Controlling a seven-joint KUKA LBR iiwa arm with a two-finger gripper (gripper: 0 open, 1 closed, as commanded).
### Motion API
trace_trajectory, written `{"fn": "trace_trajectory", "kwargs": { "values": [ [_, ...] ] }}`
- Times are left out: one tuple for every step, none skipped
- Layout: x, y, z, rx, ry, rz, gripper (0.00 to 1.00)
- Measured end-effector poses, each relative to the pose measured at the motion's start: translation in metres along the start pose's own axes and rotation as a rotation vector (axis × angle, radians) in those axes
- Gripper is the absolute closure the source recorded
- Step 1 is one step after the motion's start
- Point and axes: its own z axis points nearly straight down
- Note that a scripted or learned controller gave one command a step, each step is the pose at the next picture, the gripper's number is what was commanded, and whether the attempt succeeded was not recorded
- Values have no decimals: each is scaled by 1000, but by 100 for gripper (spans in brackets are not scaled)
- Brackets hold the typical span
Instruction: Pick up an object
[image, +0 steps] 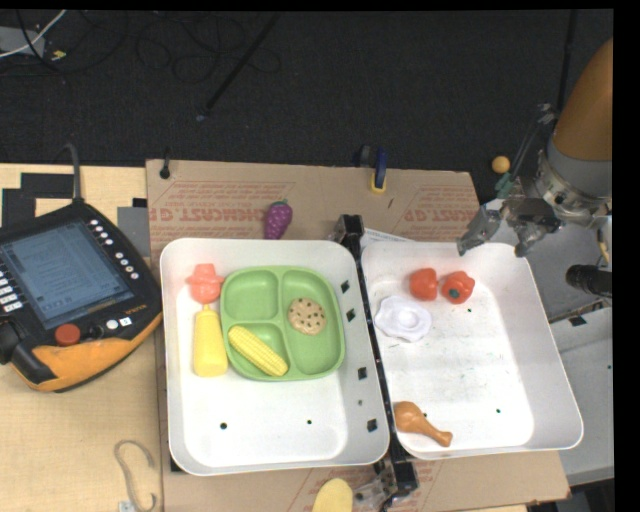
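Right now I see my tool (503, 226) hovering over the top right corner of the right bin (540, 400), its fingers spread with nothing between them. Near it in that bin lie two red tomatoes (440, 286) side by side, a white fried egg (403, 321) just below them, and a chicken drumstick (421, 423) at the lower left. The left bin (260, 440) carries a green divided plate (283, 322) holding corn (258, 351) and a cookie (307, 316).
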Motion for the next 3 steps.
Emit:
{"fn": "trace_trajectory", "kwargs": {
  "values": [
    [0,2,-8,-13,-3,-2,0],
    [7,1,55,-7,-1,-2,0],
    [4,6,116,-8,-1,-3,0]
  ]
}}
